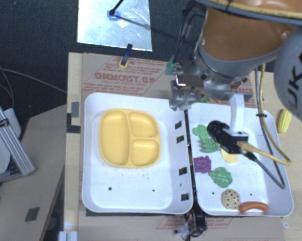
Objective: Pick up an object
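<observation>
The right bin (272, 188) holds several toy foods: a green leafy piece (204, 137), purple grapes (202, 164), a second green leaf (221, 176), a speckled cookie (230, 198), an orange curved piece (253, 206) and a pale yellow piece (230, 157). My gripper (181, 102) hangs high over the back end of the divider between the bins, left of and behind these objects. Nothing is seen held in it. A black cylinder on a white bracket (224, 136), with a yellow cable, partly covers the leafy piece and the yellow piece.
A yellow divided plate (129, 138) lies in the left bin (93, 193). Outside the right bin's far right rim sits a small yellow object (283, 121). The grey and orange arm (248, 31) looms over the back right. A shiny sheet (115, 17) lies behind the bench.
</observation>
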Controlling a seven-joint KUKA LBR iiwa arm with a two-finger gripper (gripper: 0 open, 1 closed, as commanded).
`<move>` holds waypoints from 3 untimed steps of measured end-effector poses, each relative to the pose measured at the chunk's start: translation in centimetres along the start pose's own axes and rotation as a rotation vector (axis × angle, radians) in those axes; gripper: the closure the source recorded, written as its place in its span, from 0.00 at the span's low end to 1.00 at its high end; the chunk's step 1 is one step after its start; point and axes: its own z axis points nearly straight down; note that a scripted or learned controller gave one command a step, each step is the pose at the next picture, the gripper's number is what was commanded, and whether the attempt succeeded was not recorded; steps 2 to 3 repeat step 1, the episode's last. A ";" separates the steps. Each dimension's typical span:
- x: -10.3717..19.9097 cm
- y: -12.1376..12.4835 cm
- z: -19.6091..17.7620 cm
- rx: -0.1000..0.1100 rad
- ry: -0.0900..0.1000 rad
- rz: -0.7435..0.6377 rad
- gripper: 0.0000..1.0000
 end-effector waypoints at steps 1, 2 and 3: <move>0.0 0.1 -1.1 -0.003 0.000 -0.004 1.00; 0.0 0.1 -1.1 -0.003 0.000 -0.004 1.00; 0.0 0.1 -1.1 -0.003 0.000 -0.004 1.00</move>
